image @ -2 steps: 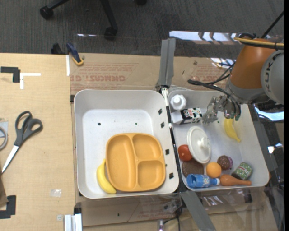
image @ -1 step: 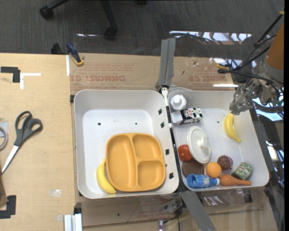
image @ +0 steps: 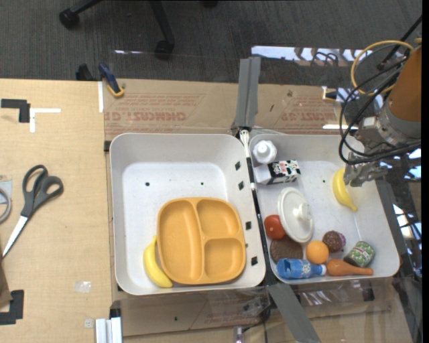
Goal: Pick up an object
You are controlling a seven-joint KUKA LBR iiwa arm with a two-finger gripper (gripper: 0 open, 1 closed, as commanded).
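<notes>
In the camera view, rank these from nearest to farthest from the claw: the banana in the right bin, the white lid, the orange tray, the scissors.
Measured from the claw, at the right bin's right side:
1. Banana, right beside the claw.
2. White lid, middle of the right bin.
3. Orange tray, in the left bin.
4. Scissors, on the bench at far left.

One fixed camera looks down aslant over both white bins point(image: 127, 201)

Robotics lab: taped cardboard bench point(image: 167, 107), office-chair base point(image: 114, 20), carpet, cabling point(image: 365, 74).
</notes>
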